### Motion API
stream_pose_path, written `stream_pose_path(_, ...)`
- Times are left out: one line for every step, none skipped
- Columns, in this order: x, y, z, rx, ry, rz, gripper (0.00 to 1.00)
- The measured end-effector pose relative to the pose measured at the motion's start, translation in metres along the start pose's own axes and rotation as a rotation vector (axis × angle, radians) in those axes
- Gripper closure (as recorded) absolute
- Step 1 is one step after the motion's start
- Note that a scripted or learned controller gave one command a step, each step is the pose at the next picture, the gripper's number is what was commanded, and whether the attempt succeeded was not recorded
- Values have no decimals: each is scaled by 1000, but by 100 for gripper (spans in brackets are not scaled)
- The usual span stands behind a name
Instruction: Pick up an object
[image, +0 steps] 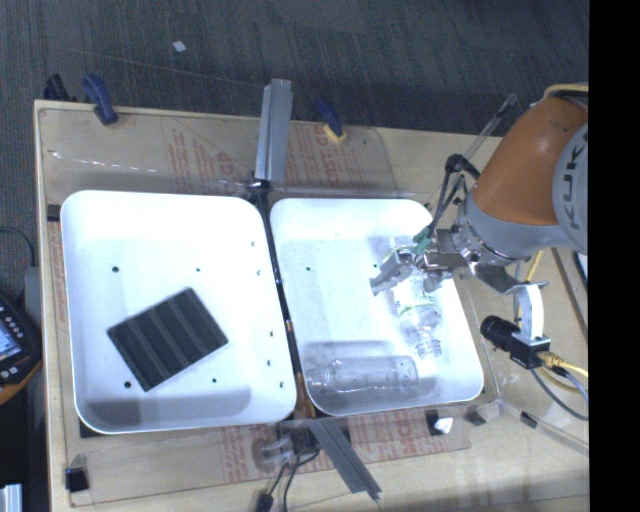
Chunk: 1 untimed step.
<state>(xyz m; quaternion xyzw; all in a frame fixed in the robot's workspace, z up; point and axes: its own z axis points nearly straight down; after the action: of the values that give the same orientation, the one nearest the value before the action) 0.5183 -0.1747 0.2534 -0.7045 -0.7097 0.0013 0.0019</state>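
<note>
My gripper (404, 272) hangs over the right part of the right bin (330, 225), at the end of the grey arm with the orange band. Just below it in the view lies a small clear plastic bottle (421, 322), standing roughly lengthwise along the bin's right wall; its top end meets the gripper's metal parts, and I cannot tell whether they touch. A larger clear bottle (364, 375) lies on its side along the front wall of the same bin. A black ribbed rectangular pad (167, 337) rests flat in the left bin (150, 215).
A metal bar (273, 128) runs back from the seam between the bins. Blue clamps (99, 97) sit at the bench's back edge. Cables and a black connector (510, 340) hang right of the right bin.
</note>
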Motion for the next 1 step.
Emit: stream_pose_path(-18,18,18,-3,-2,121,0)
